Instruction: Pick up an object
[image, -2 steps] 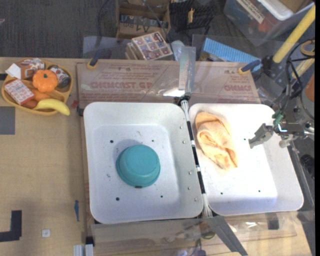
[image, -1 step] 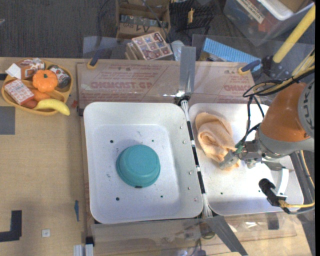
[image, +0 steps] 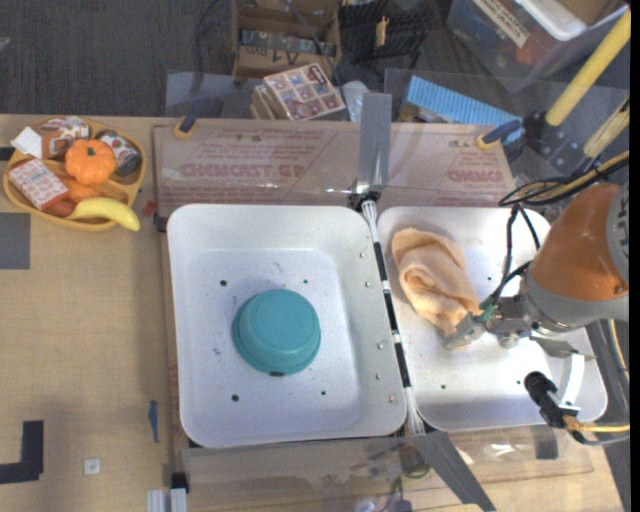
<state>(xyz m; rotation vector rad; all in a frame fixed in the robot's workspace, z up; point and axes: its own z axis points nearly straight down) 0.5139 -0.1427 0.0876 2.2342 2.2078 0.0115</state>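
Cloth (image: 432, 276) in right bin (image: 500, 390); gripper (image: 466, 330) at its lower edge, finger spread can't tell.

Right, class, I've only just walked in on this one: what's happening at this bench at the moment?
A grey and orange robot arm reaches in from the right over the right bin. Its gripper sits low at the near edge of a crumpled peach cloth lying in that bin, touching or nearly touching it; a real grasp cannot be confirmed. A teal bowl rests upside down in the left bin, untouched. A plate of toy food stands on the bench at far left.
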